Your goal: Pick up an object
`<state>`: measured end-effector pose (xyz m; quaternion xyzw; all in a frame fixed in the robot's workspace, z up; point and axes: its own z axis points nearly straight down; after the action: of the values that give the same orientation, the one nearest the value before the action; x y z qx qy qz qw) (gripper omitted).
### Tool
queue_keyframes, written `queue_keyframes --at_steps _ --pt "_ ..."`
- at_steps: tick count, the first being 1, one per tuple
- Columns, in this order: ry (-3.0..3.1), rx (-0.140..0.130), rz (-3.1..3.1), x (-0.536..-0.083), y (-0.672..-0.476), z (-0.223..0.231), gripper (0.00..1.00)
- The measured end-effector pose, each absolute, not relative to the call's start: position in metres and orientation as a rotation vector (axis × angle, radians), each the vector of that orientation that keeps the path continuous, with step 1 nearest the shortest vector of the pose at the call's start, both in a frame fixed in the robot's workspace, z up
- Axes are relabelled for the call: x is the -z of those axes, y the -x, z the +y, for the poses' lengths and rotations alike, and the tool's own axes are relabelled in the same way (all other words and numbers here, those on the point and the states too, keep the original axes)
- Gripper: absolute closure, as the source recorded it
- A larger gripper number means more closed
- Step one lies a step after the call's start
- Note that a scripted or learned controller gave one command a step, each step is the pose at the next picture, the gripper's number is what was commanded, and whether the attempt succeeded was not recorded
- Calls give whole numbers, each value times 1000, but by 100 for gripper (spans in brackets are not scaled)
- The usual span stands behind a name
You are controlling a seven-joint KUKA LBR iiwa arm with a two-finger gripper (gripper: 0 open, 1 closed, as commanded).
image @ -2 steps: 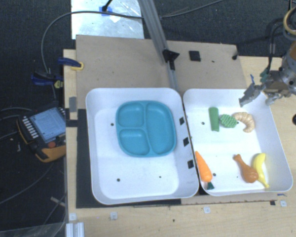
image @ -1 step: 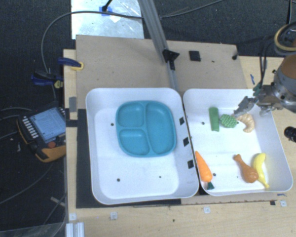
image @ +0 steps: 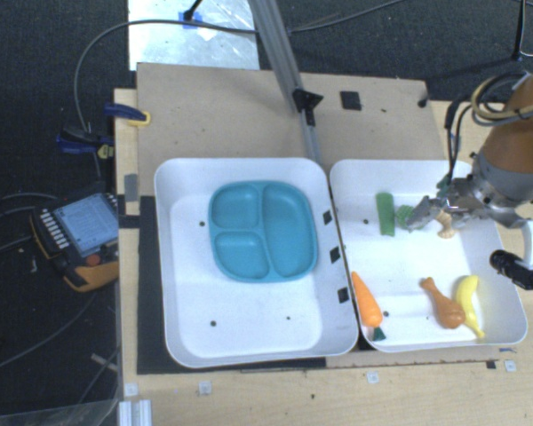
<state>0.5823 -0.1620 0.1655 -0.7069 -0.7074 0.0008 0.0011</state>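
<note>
The grey robot arm with the orange band point(image: 515, 149) reaches in from the right, over the right white bin point(image: 489, 264). Its metal end effector point(image: 424, 213) hangs low in the top part of that bin. I cannot tell how the end effector is set.

Just left of it lies a small green block point(image: 386, 213). It is long and flat and stands straight up and down in the picture. A little tan piece point(image: 446, 230) sits just under the end effector.

Lower in the same bin are a brown toy chicken leg point(image: 441, 303) and a yellow toy banana point(image: 469, 302), side by side and touching. An orange toy carrot point(image: 366, 300) lies by the left wall.

The left white bin point(image: 186, 327) holds a blue plate with three parts point(image: 263, 231). Both bins sit on the brown counter point(image: 222, 105).
</note>
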Motion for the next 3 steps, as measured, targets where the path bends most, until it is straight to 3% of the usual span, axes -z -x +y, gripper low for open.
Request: queue_keyframes --at_steps 1,2,3 --pt "2220 -2 -2222 -105 -589 -161 0" --pt "2224 4 -2225 -120 -591 -161 100" --pt "2219 5 -2231 -172 -595 -151 100"
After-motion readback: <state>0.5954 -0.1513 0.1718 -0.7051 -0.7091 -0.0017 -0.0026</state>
